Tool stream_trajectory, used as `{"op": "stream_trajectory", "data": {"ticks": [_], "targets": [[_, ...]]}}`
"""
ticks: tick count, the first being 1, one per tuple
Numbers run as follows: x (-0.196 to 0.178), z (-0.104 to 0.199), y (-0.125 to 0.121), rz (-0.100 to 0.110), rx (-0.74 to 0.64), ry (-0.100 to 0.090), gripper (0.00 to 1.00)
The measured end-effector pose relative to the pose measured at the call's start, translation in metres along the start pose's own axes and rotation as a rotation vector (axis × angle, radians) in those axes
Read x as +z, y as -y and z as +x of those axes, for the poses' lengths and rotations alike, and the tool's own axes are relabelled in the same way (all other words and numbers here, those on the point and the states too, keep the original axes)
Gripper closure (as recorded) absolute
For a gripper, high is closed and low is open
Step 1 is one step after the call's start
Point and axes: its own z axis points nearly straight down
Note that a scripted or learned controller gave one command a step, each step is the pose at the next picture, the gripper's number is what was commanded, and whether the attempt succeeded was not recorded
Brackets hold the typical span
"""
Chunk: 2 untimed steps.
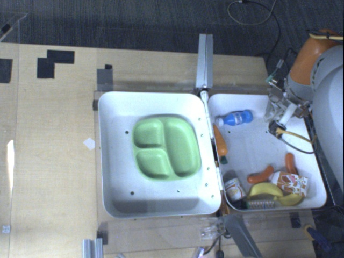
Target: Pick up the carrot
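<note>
The carrot (219,142), orange with a dark green tip, lies lengthwise against the left wall of the right bin (317,200). My gripper (277,116) hangs over the bin's upper right part, well to the right of the carrot and just right of a blue bottle (235,117). Nothing shows in its grasp.
A green three-part plate (165,147) sits in the left bin (113,160). In the right bin's near end lie a small can (234,188), two sausages (260,174), a banana (275,193) and a juice carton (293,183). A cable (295,138) loops below the wrist.
</note>
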Motion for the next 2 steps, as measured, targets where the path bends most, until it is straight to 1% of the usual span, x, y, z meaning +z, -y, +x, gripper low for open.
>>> {"op": "stream_trajectory", "data": {"ticks": [1, 2], "targets": [[0.001, -0.011, 0.002, 0.002, 0.247, 0.002, 1.00], [-0.001, -0.043, 0.053, -0.001, -0.055, -0.002, 1.00]]}}
